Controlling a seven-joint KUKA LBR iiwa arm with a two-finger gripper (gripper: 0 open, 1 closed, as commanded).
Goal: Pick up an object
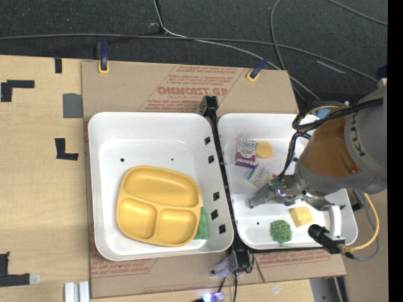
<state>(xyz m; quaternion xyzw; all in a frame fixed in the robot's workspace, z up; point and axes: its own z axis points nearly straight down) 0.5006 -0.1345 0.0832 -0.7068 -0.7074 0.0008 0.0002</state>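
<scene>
My gripper is low inside the right bin, near its middle, with its tip pointing left. Just above the tip lies a small blue-and-white packet. Farther back are a purple packet and a round yellow piece. In front of the gripper sits a green knobbly ball, and a yellow block lies to the ball's right. I see nothing held in the gripper.
The left bin holds a yellow divided plate, with a green item wedged at its right side. A black divider runs between the bins. The arm's orange band looms over the right bin's right side.
</scene>
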